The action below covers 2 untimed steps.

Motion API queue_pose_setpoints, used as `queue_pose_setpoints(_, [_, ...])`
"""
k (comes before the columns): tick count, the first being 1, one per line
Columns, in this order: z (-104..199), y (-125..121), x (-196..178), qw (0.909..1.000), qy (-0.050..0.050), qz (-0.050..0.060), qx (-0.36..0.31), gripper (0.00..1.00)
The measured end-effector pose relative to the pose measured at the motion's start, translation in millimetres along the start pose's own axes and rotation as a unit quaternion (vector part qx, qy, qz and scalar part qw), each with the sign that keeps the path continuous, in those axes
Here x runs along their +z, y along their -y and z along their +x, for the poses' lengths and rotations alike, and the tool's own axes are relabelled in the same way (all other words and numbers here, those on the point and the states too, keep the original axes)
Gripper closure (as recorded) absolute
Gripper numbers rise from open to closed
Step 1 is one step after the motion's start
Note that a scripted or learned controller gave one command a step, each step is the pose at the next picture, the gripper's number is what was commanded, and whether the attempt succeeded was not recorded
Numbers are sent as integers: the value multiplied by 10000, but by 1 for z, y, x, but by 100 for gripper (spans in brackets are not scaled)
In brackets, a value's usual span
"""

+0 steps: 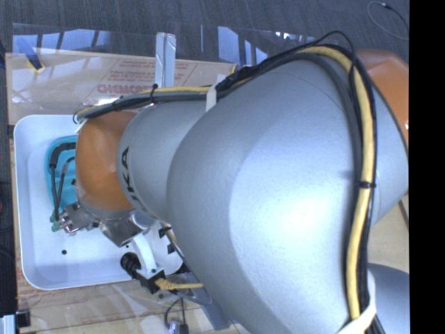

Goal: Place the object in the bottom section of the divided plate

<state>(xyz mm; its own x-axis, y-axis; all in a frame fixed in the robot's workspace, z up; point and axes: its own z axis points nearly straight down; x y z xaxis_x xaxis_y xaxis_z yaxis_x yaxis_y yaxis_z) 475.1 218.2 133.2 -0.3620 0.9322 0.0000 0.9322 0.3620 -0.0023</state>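
Closest to the lens, across the centre and right of the frame: the big grey arm, with a yellow cable and a black cable along its upper edge. Left of it, the orange band, reaching over the left part of the frame. Below the band, at lower centre-left, a white wrist part with black connectors. Just left of that, under the band's lower edge, small metal parts of the gripper; whether released or clenched, not possible to tell, and nothing seen held there.

Underneath, at the left of the frame: a white bin on the wooden counter. Inside the bin, a teal divided plate, mostly covered by the orange band, its sections not readable. On the bin floor near the lower left, apart from the plate, one small dark spot; too small to say what. Location of the task's object: cannot tell.

Further back, at the top: a brown sheet with red print, then dark floor.
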Motion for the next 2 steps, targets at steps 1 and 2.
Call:
queue_pose_setpoints(1, [-44, -13, -128, 9961, 2, -3, -885, 100])
queue_pose_setpoints(2, [-44, -13, -128, 9961, 0, -2, -885, 0])
